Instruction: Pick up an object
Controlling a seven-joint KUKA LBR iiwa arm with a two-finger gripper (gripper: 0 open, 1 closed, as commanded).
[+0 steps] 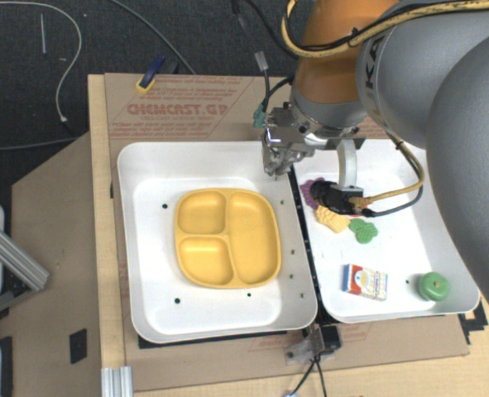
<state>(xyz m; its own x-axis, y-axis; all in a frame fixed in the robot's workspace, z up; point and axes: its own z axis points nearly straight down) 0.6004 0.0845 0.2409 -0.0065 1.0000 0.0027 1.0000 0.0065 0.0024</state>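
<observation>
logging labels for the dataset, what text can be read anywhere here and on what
"CHEMCAST GP", in faded red print, on the brown cardboard sheet behind the bins; the smaller lines under it are too blurred to read.
The small red, white and blue printed box in the right white bin: print too small to read.

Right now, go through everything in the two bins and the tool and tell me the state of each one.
Yellow divided plate: flat in the left bin, right way up, nothing in its compartments.
Small card box: lying flat in the right bin.
Green round piece: resting near the right bin's front corner.
Purple, yellow and green toys: clustered together behind the box.
Tool: over the divide between the bins, holding nothing visible.
</observation>
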